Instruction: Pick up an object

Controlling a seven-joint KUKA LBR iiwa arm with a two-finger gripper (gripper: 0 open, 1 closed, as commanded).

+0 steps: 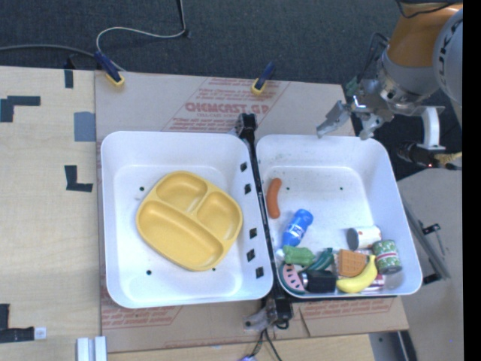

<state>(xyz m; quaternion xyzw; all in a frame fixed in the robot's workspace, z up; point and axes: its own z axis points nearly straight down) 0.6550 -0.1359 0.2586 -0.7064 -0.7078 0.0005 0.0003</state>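
Observation:
My gripper [348,125] hangs above the back rim of the right bin [323,150]. Its two fingers are spread open and nothing is between them. Below it in that bin lie an orange sausage [274,197], a blue bottle [297,226] and a white cylinder [364,237]. Along the front wall are a green can [386,255], a yellow banana [359,278], a brown toast piece [350,261], a green toy [298,256], a watermelon slice [293,280] and a black item [322,281]. All of them lie well in front of the gripper, apart from it.
A yellow divided plate [190,218] lies in the left bin [120,201]. A black hinge strip [252,201] runs between the bins. Yellow clamps [110,68] and a cable [143,30] sit on the cardboard behind. The back half of the right bin floor is bare.

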